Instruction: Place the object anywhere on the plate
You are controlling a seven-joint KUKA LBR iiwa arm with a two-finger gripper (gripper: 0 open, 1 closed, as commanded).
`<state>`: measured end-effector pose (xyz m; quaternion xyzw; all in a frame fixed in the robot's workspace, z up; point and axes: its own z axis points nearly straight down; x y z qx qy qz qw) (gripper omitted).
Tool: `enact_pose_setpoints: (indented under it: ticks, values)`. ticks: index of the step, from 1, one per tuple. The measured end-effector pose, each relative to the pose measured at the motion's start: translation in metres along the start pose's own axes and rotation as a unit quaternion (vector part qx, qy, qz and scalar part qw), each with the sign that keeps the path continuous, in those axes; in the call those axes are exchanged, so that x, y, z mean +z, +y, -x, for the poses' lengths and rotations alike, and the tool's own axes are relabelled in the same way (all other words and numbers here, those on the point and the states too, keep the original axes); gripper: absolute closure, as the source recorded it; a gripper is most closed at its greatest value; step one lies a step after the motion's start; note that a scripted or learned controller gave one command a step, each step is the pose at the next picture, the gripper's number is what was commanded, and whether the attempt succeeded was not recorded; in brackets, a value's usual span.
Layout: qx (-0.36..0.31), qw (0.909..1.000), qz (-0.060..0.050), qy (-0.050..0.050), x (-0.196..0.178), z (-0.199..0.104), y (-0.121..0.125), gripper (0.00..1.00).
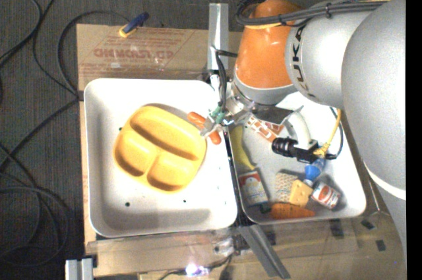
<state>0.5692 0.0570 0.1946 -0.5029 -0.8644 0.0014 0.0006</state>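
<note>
A yellow divided plate (161, 147) lies in the left white bin (105, 206). My gripper (216, 122) hangs over the plate's right rim, close to the wall between the two bins. A small orange-red stick-shaped object (196, 118) sits between its fingertips. One end pokes out to the upper left over the plate's edge and the other end shows just below the fingers. The gripper is shut on this object, and the wrist hides the rest of the grip.
The right bin (353, 203) holds a yellow-green banana-like piece (244, 155), a small can (254, 188), a carrot (291, 211), a cheese wedge (300, 193), a red-and-white can (327, 196) and a red-and-white packet (265, 128). Flat cardboard (142, 55) lies behind the left bin.
</note>
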Motion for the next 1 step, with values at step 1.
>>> enact_pose_setpoints:
  ticks: [1]
  values:
    - [0.0,1.0,0.0,0.0,-0.0002,0.0001,0.0001,0.0]
